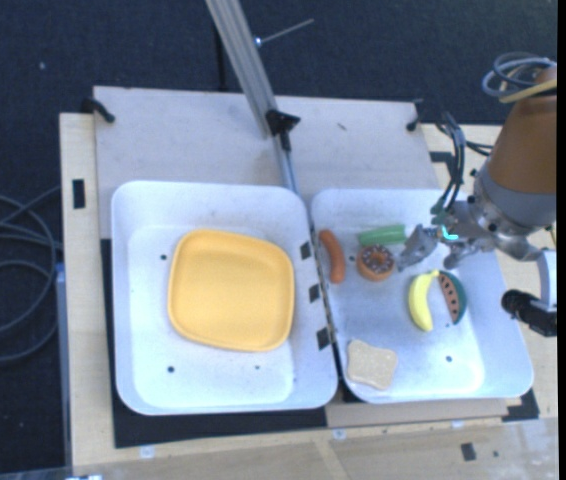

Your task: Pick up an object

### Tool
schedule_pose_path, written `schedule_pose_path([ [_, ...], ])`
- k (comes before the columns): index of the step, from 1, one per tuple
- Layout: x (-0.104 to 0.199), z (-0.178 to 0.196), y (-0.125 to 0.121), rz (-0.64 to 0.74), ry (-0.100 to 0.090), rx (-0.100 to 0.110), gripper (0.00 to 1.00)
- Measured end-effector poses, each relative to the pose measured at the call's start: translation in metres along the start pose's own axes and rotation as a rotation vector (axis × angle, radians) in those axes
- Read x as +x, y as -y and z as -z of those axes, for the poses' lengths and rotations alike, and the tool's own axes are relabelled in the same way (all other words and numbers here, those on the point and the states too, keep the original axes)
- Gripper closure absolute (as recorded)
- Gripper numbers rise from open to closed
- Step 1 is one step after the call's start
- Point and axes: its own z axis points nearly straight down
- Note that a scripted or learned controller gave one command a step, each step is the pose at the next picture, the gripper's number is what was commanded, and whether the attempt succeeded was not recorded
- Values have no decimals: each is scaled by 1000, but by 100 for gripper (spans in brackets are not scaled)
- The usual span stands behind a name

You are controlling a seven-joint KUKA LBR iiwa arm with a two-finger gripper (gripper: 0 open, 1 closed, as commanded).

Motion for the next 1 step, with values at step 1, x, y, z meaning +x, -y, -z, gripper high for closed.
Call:
schedule_pose_path([
  [1,0,0,0,0,0,0,0],
])
